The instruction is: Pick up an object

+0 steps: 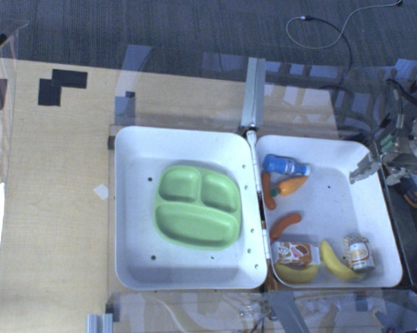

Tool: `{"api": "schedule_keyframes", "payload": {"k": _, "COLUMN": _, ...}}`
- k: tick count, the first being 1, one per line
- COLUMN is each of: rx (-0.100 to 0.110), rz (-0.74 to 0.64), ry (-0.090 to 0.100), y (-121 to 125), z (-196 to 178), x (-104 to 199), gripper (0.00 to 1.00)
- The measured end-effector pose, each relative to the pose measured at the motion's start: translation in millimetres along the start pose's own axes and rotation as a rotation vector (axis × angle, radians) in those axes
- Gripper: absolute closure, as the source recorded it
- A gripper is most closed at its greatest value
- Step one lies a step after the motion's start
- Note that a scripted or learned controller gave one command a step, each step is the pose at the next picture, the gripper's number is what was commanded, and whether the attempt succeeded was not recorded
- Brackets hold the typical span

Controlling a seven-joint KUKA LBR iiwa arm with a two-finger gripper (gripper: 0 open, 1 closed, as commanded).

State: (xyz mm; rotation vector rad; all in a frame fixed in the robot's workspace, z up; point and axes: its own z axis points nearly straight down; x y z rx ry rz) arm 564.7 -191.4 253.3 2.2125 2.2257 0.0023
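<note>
My jaws (374, 166) hang over the right bin's (392, 232) right rim, above the can (358, 253); their spread I cannot tell.

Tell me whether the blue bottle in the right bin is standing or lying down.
Lying down. The blue bottle shows its full length along the right bin floor, white cap end pointing right, beside the carrot.

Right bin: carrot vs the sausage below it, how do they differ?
The carrot is orange with a green end; the sausage is plain reddish-brown. The carrot tapers to a point, while the sausage is rounded at both ends. The carrot lies against the blue bottle; the sausage lies apart on bare bin floor. Both are small, elongated toy foods lying flat, angled up to the right.
</note>
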Motion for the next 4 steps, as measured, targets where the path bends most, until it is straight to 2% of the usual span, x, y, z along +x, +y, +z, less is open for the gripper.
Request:
{"api": "schedule_keyframes", "payload": {"k": 1, "rx": 0.001, "rz": 0.018, "ry": 0.001, "y": 57.2, "z": 119.3, "x": 49.0, "gripper": 0.0}}
{"api": "schedule_keyframes", "payload": {"k": 2, "rx": -0.004, "rz": 0.113, "ry": 0.002, "y": 79.1, "z": 165.4, "x": 105.5, "gripper": 0.0}}
{"api": "schedule_keyframes", "payload": {"k": 3, "rx": -0.01, "rz": 0.106, "ry": 0.003, "y": 81.5, "z": 152.6, "x": 107.4, "gripper": 1.0}}
{"api": "schedule_keyframes", "payload": {"k": 4, "rx": -0.001, "rz": 0.265, "ry": 0.002, "y": 32.3, "z": 67.2, "x": 148.3, "gripper": 1.0}}
